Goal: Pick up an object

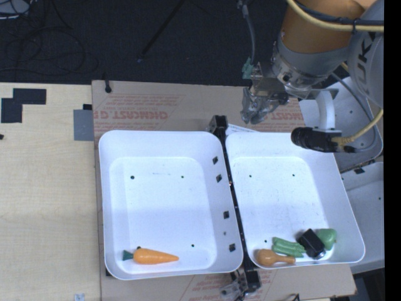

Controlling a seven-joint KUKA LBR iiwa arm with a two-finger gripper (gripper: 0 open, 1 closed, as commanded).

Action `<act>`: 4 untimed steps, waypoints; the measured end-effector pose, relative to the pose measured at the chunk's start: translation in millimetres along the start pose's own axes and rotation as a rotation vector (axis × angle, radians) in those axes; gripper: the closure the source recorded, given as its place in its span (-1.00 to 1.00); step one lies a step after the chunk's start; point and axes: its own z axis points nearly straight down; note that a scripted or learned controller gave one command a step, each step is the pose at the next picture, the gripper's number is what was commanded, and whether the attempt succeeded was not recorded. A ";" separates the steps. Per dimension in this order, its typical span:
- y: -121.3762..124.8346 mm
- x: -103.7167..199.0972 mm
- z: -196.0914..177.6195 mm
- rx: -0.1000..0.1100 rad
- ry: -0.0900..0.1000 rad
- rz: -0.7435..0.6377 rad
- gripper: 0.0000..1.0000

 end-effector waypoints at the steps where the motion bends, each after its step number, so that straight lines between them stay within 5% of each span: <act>1: -18.8 70.5 -9.0 0.003 0.001 -0.001 1.00; 2: 11.0 45.1 -91.3 -0.005 -0.002 0.008 1.00; 3: -4.9 26.9 20.6 0.017 -0.004 0.009 1.00; 4: 43.1 -20.8 -23.5 -0.001 -0.004 0.010 1.00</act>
